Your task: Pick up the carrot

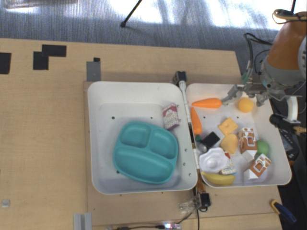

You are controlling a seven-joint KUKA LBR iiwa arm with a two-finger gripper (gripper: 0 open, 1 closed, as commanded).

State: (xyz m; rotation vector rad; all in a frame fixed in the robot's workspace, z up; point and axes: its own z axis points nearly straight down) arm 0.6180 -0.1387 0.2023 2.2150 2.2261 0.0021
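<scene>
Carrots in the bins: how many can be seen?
2. One carrot lies across the top of the right bin, near the hand; the second carrot lies along its left wall. More could be hidden under the clutter.

There are two white bins, the left bin [96, 128] and the right bin [280, 169]. The left bin holds one teal plate [145, 152] with three parts and one small snack packet [170, 116]. The right bin holds two carrots, one lying flat [207, 103] and one by the wall [195, 120]. It also has one orange ball [245, 104], one banana [218, 178], one fried egg [213, 160], one black block [209, 139], two little cartons [248, 139] [259, 166], and one green thing [262, 147].
</scene>
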